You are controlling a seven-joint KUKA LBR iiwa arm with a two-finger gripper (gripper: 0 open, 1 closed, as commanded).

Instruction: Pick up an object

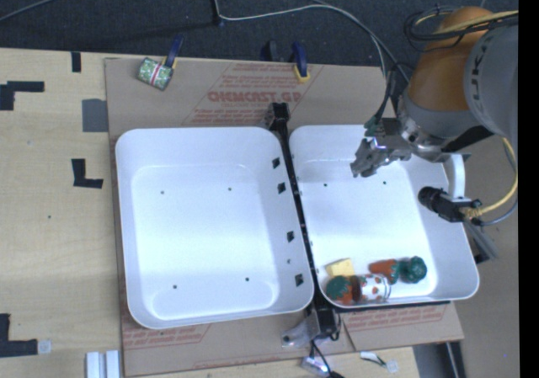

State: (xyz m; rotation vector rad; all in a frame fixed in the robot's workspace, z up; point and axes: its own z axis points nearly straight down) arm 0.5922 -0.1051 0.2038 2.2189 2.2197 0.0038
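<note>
Right bin (438, 237): small objects (375, 277) clustered at near edge. Fingers (364, 164) above far end; spread unclear.

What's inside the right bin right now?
In the right bin, a cluster at its near edge: yellow block, green piece, red-white can, orange piece, teal ball. Anything beneath them is hidden.
</note>
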